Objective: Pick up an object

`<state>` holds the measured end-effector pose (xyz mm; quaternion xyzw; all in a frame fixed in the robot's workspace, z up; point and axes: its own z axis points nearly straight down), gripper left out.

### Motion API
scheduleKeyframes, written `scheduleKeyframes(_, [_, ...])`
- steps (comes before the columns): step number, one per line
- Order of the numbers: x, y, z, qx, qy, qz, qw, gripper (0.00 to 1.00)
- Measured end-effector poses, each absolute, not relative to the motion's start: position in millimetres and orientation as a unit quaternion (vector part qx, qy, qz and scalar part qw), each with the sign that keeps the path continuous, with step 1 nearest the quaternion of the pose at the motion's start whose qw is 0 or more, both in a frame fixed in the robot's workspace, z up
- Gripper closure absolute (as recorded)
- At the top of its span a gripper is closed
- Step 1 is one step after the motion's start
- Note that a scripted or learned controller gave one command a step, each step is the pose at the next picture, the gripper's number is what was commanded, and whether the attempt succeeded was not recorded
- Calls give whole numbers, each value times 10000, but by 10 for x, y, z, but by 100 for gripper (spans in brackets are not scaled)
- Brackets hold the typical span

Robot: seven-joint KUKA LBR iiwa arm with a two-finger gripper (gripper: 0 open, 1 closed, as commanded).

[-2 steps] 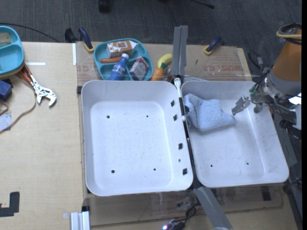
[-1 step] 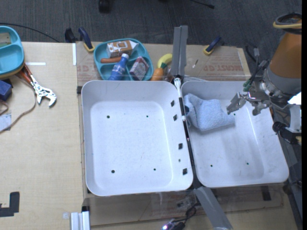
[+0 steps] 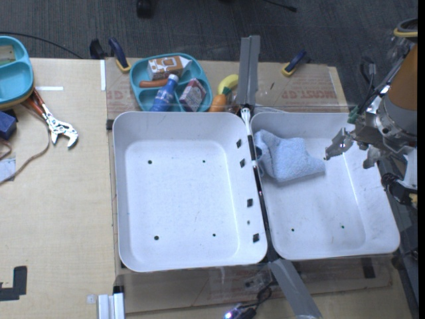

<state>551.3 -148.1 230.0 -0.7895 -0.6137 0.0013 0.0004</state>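
Observation:
A crumpled light blue cloth (image 3: 287, 158) lies in the right bin (image 3: 332, 234), against its far left corner. My gripper (image 3: 347, 159) hangs over the same bin near its far right side, a short way right of the cloth and apart from it. Its two fingers are spread, one fingertip (image 3: 329, 155) pointing toward the cloth, and nothing is between them. The left bin (image 3: 182, 244) has only its bare white floor in view.
A blue tray (image 3: 141, 78) with small packets and a bottle sits behind the left bin, with a yellow object (image 3: 228, 83) and an orange one (image 3: 219, 103) beside it. A grey post (image 3: 249, 65) rises between the bins. A wrench (image 3: 61, 131) lies at the far left.

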Motion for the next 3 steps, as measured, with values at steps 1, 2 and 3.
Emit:
scheduleKeyframes(1, [5671,-1346,2635,-7703,-6377,13,2,0])
scheduleKeyframes(2, [5755,-417,1902,-7152,-6989,18,11,0])
scheduleKeyframes(3, [5748,-65,2719,-6279,-7783,10,-2,0])
